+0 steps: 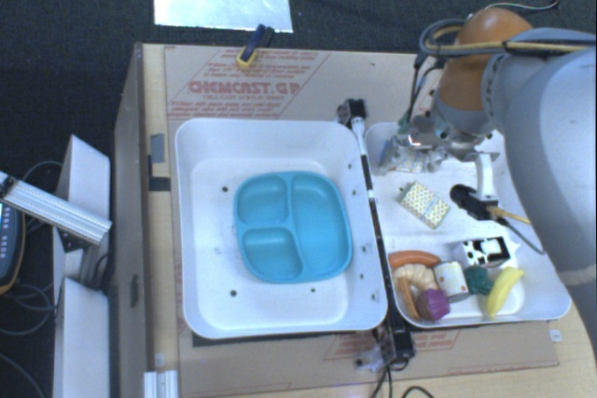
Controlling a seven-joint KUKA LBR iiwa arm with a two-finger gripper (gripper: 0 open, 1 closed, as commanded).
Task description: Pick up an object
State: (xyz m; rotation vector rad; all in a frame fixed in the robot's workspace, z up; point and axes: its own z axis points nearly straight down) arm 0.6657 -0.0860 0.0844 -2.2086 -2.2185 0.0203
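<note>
I see the end effector (417, 151) down at the far end of the right bin (543, 295), but I cannot tell whether it is apart or together. A yellow-and-white patterned block (424, 204) lies near it, on the bin floor. At the near end of that bin sit an orange sausage (413, 258), a purple piece (433, 303) and a yellow banana (504, 289). The left bin (207, 200) holds 1 blue plate (291, 226) with 3 compartments.
</note>
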